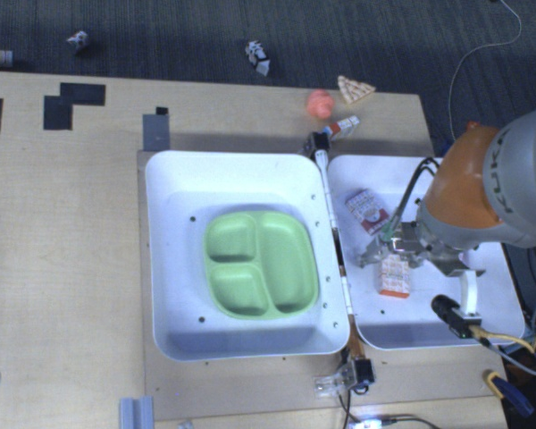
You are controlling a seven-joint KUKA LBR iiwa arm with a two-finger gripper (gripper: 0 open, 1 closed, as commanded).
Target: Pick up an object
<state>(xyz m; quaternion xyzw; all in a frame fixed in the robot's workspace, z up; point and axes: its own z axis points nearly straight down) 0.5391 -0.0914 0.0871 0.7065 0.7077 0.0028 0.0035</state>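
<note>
Packet, orange and white, lies flat in the right bin directly under my hand; I cannot tell how the hand is set. I judge it light, thin, crinkly, best pinched across its narrow sides.

Even overhead light — soft focus, faint shadows.

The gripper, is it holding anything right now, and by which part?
Cannot be told: the gripper sits over the orange-and-white packet in the right bin.
</note>
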